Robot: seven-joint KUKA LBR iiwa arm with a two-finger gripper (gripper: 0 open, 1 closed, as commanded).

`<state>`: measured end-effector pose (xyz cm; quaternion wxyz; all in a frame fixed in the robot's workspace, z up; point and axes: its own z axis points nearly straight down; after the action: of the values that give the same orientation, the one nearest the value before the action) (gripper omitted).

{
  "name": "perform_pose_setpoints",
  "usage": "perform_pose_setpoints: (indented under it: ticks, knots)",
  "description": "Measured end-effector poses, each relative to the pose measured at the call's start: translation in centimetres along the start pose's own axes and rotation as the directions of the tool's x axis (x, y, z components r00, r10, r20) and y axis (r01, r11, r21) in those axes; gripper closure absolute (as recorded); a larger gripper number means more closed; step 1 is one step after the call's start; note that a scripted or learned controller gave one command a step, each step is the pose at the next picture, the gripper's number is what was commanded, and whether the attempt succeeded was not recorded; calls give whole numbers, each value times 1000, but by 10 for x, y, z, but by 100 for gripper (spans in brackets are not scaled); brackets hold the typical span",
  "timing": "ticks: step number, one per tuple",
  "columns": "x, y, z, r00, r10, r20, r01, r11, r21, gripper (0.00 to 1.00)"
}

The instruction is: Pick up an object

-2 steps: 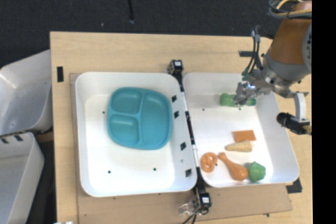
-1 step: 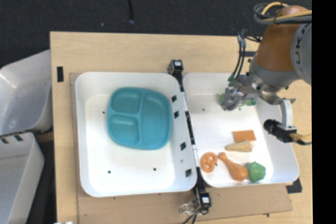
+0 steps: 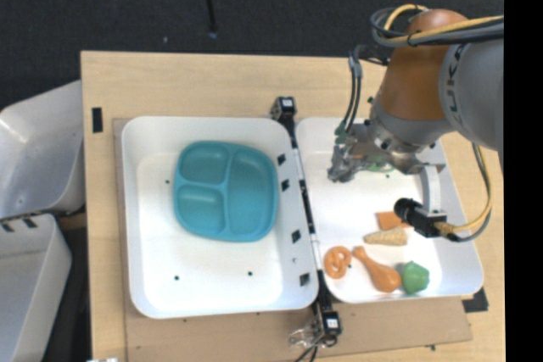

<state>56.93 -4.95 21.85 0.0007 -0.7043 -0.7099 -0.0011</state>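
overhead, two white bins (image 3: 153,284) sit on a wooden bench (image 3: 204,80); claw (image 3: 341,169) grip state unclear.

No readable text, labels or numbers anywhere (bins, arm and bench unmarked)

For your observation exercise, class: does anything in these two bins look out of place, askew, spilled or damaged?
Nothing stands out. The teal divided plate lies flat in the left bin. The toy foods, a pretzel, drumstick and green piece, sit loosely grouped in the right bin, none spilled out. The claw hovers over that bin.
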Motion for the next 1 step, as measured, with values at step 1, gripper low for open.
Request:
perform_pose_setpoints:
  ticks: [1]
  knots:
    - [49,1,-3,1000,0,1,0,1000,-2,100]
